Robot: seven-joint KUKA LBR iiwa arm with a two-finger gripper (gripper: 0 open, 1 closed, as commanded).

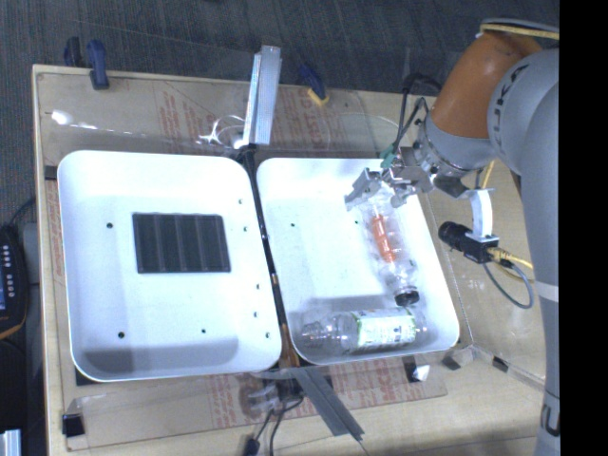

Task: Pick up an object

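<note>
My gripper point(382, 192) hangs over the far part of the right bin point(304, 255), its fingers spread apart and open. Just below it lies a clear plastic bottle with orange contents point(386, 240), running lengthwise toward the near edge and ending in a black cap point(407, 297). The bottle's upper end sits right under the fingertips, and I cannot tell whether they touch it. Along the near wall of the same bin a second clear bottle with a pale label point(366, 331) rests on its side. A flat black ribbed panel point(180, 242) lies in the left bin point(95, 302).
A metal bar point(263, 98) stands upright behind the seam between the bins. Blue clamps point(96, 62) hold the bench's back edge. A black cable plug point(465, 239) and loose wires hang off the wrist just right of the right bin's wall.
</note>
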